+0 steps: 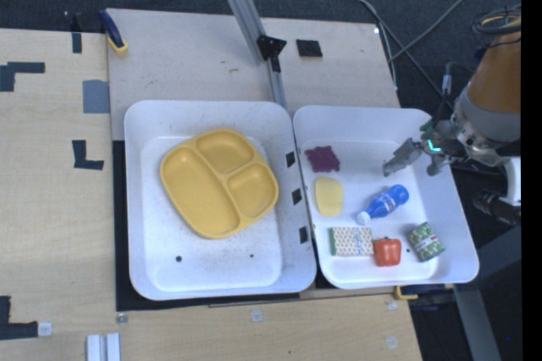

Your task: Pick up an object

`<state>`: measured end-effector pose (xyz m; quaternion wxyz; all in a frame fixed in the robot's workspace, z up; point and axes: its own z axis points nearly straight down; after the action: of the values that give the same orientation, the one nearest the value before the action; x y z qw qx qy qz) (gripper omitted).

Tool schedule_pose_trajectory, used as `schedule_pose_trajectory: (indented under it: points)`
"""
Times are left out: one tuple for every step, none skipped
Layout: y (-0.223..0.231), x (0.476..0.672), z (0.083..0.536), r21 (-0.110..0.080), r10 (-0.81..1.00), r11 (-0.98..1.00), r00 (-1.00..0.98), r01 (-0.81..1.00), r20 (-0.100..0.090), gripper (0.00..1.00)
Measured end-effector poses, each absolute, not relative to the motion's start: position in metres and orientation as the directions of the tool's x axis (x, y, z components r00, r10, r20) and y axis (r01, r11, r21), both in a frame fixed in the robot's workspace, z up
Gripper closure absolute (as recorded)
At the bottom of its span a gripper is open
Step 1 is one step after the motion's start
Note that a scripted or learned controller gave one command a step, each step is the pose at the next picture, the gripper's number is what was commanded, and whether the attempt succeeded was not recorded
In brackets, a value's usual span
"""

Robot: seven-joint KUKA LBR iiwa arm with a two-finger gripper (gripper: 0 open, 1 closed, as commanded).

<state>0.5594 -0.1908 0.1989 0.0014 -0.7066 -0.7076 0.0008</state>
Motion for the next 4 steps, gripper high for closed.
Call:
schedule_pose_trajectory:
  points:
    - [-0.191,0.56,0.2,-0.002,1.0,0.002,-0.002,1.0,0.0,0.0]
    - [-0.184,0.553,0.139,-0.007,1.0,0.001,-0.001,1.0,0.001,0.0]
    - [-0.183,0.553,0.087,0.0,1.0,0.001,-0.001,1.0,-0.002,0.0]
    - [-0.183,0.554,0.1,0.001,1.0,0.002,-0.002,1.0,-0.002,1.0]
